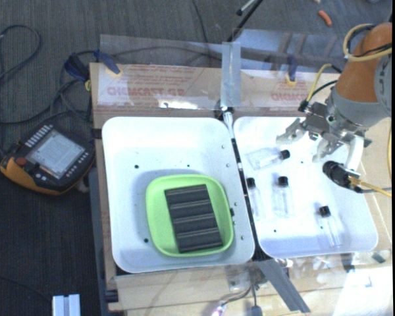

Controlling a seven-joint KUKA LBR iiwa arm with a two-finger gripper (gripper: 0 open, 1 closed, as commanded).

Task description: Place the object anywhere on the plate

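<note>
Gripper (319, 137), whose grip I cannot tell, hovers above the right bin (355, 239); nearest vial (266, 157) lies at nine o'clock, lengthwise three-to-nine.

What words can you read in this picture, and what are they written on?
Red printing on the cardboard strip behind the left bin: too blurred to read for sure.
More red printing on the cardboard behind the right bin: too blurred and partly hidden.
Screen of the handheld controller on the floor: too small to read.
Green plate and clear vials: no writing that I can see.
</note>
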